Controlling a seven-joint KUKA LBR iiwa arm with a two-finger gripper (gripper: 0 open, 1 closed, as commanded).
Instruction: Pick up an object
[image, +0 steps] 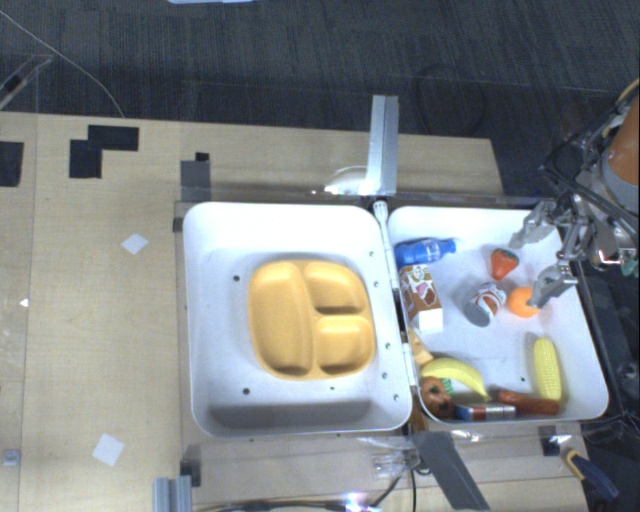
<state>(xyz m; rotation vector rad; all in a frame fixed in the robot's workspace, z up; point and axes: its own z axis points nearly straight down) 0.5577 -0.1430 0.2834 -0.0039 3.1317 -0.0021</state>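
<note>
Orange ball: the orange ball (522, 302) lies in the right bin (590, 345), near its right wall, and is my pick for the object because it sits closest to the claw.
Neighbours: a small tin can (486, 301) lies on its side just left of the ball, touching it or nearly so; a strawberry (504, 262) sits just above and to the left.
Claw: the gripper (547, 262) hangs over the upper right part of the right bin, its two fingers spread wide with nothing between them.
Finger positions: one fingertip is up near the bin's back rim, the other comes down just right of the ball.
Key relation: the ball lies slightly left of and below the midpoint between the fingers, close to the lower finger, so I judge it sits off the closing line, not between the tips.
Axis: the ball is round, so no grasp direction is favoured; the can beside it is what limits room on the left.
Next move, as a judgement: a small shift left and toward the near side, then a descent, would straddle the ball.
Risk: the lower finger may nudge the ball into the can, and it would roll.
Elsewhere: a corn cob (546, 368) and a banana (455, 376) lie toward the near rim, well apart from the claw; the left bin (205, 330) holds a yellow divided tray (308, 318).
</note>
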